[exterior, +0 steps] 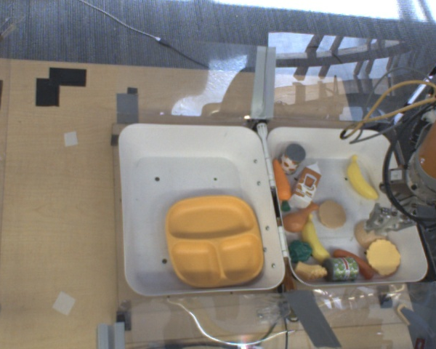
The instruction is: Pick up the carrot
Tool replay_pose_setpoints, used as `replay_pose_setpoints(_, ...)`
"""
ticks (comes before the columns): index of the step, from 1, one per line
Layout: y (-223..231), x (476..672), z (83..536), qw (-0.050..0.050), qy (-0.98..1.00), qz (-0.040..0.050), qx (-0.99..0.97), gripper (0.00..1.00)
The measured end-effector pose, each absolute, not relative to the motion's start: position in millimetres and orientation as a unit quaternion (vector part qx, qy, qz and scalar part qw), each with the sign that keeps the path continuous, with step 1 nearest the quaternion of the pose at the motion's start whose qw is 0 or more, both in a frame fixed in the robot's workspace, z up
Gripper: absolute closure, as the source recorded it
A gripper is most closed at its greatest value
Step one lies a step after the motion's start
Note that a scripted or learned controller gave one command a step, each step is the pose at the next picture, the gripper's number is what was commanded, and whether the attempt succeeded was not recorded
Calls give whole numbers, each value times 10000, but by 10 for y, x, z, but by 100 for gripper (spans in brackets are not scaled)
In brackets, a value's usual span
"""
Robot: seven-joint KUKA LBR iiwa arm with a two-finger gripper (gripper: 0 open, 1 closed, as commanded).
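Observation:
The carrot (281, 179) is a short orange stick lying lengthwise against the left wall of the right bin (407, 273), with its green end toward the front. My gripper (383, 217) hangs low over the right side of that bin, well to the right of the carrot. It sits just above a tan bread piece (364, 233) and a round yellow slice (384, 257). Nothing shows held in it.
Around the carrot lie a grey-headed toy figure (293, 155), a small carton (307, 182), an orange drumstick shape (299, 219) and a round biscuit (332, 214). A banana (361, 178), a green can (343, 268) and other toy food crowd the bin. The left bin (142, 166) holds a yellow divided plate (182, 264).

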State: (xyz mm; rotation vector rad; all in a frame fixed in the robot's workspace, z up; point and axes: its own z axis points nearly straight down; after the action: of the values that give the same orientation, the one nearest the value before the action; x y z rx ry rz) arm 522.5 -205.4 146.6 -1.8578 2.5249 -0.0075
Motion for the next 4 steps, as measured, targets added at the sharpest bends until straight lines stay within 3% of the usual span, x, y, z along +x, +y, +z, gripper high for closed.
replay_pose_setpoints(1, -2055, 4916, 896, 34, 6704, -56, -7420, 100)
replay_pose_setpoints(2, -2026, 5033, 1351, 25, 4811, -35, -8767, 100)
replay_pose_setpoints(3, -1864, 4891, 1304, 19, 3204, -18, -9473, 100)
replay_pose_setpoints(4, -1977, 5324, 1286, 17, 2177, -34, -9760, 100)
